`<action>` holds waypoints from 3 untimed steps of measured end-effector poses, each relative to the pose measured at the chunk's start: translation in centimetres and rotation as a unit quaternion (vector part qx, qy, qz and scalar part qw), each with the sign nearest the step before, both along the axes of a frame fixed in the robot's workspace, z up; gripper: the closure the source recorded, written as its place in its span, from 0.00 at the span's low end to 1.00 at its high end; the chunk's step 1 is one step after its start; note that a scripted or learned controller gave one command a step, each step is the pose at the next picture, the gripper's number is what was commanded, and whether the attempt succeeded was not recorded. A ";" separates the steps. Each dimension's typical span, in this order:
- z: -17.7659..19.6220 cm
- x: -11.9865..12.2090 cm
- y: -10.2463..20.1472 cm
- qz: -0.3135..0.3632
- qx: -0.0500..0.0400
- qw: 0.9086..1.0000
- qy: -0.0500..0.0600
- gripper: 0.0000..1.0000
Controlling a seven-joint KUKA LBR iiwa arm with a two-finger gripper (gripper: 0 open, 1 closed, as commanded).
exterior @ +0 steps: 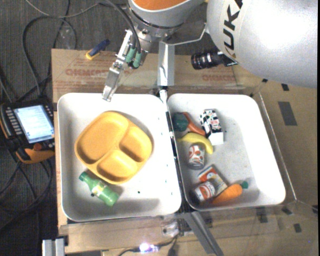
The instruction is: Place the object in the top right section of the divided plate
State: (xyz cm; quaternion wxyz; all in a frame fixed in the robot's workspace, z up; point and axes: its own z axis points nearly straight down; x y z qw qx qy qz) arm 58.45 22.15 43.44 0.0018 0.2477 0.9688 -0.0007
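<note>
The gripper [110,87] is hanging at the yellow divided plate's [114,146] twelve o'clock, perhaps staging. I cannot tell its state.

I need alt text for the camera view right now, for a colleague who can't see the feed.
A yellow divided plastic plate sits in the left white bin with nothing in its sections, a green plastic bottle lying beside it. The gripper hangs over that bin's far edge. The right white bin holds an orange toy carrot, a yellow toy banana and other small items.

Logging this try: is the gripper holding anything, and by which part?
Nothing is held: the gripper hangs over the left bin's top edge with nothing in it.
</note>
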 end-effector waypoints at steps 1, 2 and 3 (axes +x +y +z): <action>0.0 5.1 -3.0 0.175 0.000 0.985 0.000 0.00; 1.1 5.2 -3.0 0.174 -0.002 0.985 -0.003 1.00; -4.1 -5.7 1.3 0.128 0.001 0.992 0.001 1.00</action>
